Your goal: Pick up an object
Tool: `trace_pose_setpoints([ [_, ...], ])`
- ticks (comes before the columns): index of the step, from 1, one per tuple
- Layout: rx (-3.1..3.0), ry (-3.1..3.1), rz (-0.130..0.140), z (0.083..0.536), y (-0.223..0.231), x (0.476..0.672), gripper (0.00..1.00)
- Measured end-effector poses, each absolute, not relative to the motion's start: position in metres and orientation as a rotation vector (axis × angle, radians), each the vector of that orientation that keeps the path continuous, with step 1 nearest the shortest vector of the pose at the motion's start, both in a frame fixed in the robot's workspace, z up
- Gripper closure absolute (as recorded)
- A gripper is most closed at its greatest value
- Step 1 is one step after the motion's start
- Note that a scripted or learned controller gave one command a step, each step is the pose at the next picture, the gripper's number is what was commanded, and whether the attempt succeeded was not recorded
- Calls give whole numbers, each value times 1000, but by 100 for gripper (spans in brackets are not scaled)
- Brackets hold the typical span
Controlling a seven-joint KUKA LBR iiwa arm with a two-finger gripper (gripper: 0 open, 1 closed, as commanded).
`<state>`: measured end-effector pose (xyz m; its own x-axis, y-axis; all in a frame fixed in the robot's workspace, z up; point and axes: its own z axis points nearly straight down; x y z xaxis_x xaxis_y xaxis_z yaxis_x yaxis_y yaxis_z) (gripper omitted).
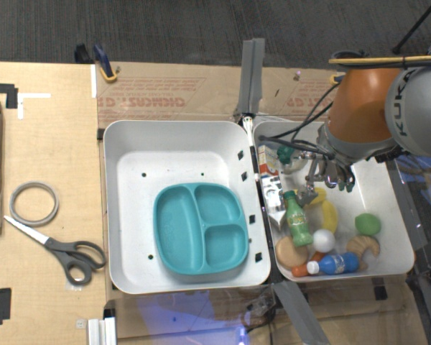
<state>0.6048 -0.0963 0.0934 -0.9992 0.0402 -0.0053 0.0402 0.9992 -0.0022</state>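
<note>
Likely target: a green bottle in the right bin, lying nearly upright in the view, cap towards the top.
Neighbours: a yellow banana-like piece just beside it, a white ball, a green round item, a blue bottle along the near wall, tan pieces low in the heap.
Gripper: the gripper hangs over the far part of the same bin, metal fingers pointing down; nothing visible between them, and I cannot tell their spread.
Key relation: the green bottle lies down-left of the gripper in this view, near it, its long axis running roughly top to bottom.
Left bin: the left bin holds a teal divided tray.
Bench: scissors and a tape roll lie well apart, at left.
Hard to read: the arm's orange band covers the right bin's far corner; items under the cables are a blur.
</note>
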Motion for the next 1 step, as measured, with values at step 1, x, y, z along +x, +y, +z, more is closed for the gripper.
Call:
trace_pose_setpoints([
  [1, -8, 3139, -3, 93, -107, 518, 0],
])
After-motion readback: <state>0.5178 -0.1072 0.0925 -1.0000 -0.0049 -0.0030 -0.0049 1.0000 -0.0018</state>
